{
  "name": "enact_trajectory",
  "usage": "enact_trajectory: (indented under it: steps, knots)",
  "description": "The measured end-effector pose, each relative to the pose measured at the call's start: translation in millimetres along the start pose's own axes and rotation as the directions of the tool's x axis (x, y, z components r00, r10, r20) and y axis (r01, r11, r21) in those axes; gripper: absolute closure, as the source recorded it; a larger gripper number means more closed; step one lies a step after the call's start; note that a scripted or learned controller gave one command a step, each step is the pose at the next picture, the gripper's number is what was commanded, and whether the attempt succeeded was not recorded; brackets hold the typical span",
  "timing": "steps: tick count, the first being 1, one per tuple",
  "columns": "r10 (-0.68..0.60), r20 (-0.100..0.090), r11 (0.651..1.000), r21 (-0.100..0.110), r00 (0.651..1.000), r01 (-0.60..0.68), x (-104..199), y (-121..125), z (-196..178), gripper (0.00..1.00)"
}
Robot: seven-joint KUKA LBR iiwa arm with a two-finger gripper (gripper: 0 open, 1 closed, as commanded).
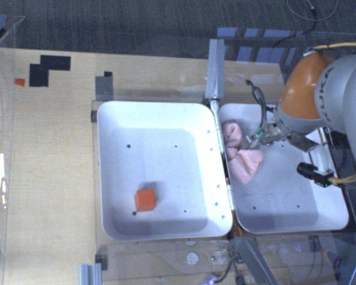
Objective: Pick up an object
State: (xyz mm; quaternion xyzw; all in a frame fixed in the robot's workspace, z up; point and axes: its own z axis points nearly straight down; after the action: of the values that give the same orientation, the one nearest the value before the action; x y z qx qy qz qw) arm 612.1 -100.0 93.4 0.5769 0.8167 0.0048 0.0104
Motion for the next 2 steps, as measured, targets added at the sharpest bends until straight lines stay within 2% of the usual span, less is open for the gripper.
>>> enact_trajectory:
  steps: [1,2]
  knots:
    - [-0.063,0.0,0.998,-0.002,0.998,0.063,12,-30,-1,0.0]
    - [-0.03,-0.011,0.999,0.018,0.999,0.03,-21,52,2,0.0]
